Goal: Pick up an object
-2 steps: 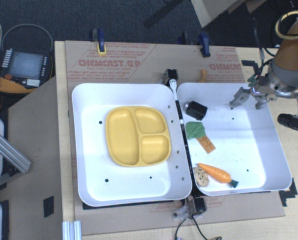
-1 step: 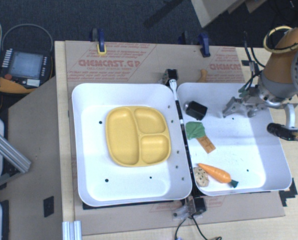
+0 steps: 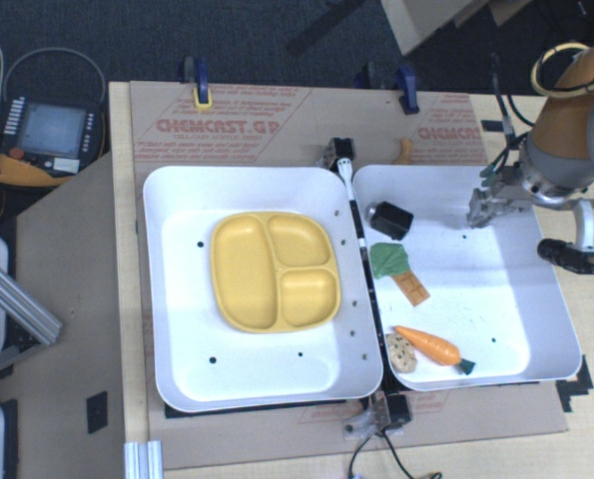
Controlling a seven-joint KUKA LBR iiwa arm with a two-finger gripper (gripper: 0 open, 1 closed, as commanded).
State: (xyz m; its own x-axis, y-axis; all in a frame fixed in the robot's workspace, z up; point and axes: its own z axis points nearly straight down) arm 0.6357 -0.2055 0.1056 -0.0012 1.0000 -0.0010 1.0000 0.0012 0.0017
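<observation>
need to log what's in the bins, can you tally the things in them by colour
Yellow: 1, the divided plate in the left bin
Black: 1, the block in the right bin
Green: 1, the leafy piece
Orange: 2, the flat rectangular piece and the carrot
Beige with dark spots: 1, the cookie
Total: 6

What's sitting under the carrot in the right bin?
The carrot lies partly across a pale speckled cookie-like piece at its left end. The rest rests on the right bin floor. How much of that piece it covers isn't visible.
</observation>
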